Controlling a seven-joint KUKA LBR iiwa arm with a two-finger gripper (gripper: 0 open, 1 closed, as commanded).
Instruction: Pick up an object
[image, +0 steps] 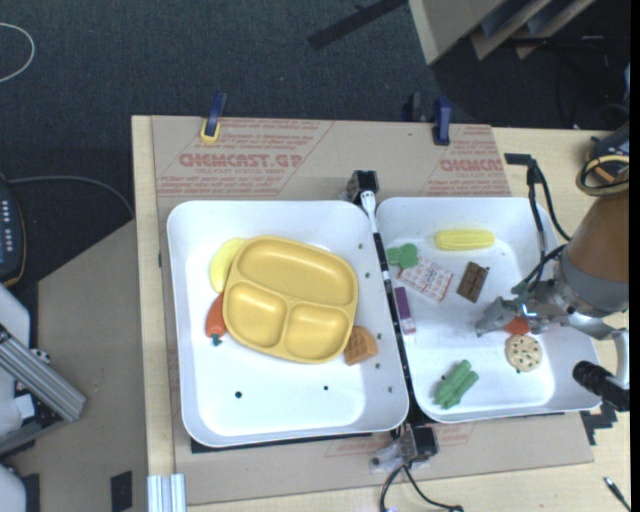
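The grey arm with the orange band reaches in over the tabletop's right edge, and its gripper (512, 320) sits low in the right shallow white bin (500, 405), near that bin's right side. Whether its jaws are spread or closed cannot be told at this resolution; a small orange-red piece (517, 325) shows at its tip, but it is unclear whether this is held or just lying beneath. Just below the gripper lies a round tan cookie with dark chips (523, 352). Also in the right bin: a yellow corn cob (465, 239) toward the far edge, a brown chocolate bar (472, 281) upright-tilted near the middle, a pink-and-white printed packet (428, 280) beside it, a green leafy toy (403, 256) and a purple stick (404, 306) along the left wall, and a green bean-pod bundle (455, 384) near the front edge. The left shallow white bin (280, 415) holds a yellow three-compartment plastic tray (290, 298), a yellow banana-like piece (224, 262) and an orange-red carrot (216, 318) at the tray's left, and a brown waffle piece (360, 346) touching its right front corner.
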